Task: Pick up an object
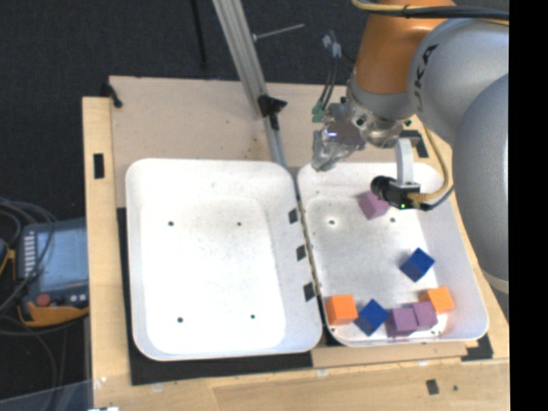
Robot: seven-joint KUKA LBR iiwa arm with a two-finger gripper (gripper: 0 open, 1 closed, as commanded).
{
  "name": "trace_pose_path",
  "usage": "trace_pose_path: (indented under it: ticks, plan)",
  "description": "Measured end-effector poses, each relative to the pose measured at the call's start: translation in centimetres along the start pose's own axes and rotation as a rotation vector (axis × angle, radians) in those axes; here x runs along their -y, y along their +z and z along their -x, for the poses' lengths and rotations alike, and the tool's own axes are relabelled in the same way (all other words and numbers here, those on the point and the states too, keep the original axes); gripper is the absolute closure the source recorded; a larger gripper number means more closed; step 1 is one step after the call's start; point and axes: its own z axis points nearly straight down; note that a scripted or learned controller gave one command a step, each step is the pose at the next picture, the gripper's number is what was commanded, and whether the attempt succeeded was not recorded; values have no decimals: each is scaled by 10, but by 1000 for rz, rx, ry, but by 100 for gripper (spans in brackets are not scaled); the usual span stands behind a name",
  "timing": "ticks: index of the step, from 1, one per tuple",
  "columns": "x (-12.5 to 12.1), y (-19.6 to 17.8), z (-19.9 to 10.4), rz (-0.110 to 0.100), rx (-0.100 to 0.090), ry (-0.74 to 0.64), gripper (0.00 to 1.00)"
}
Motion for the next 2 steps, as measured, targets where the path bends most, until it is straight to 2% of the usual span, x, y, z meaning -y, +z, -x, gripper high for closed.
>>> trace_pose_path:
  ticks: [1, 2]
  plan:
    - [6, -6, -50, -2, -1, 0, 100]
    - [9, 12, -102, -5, 1, 1, 100]
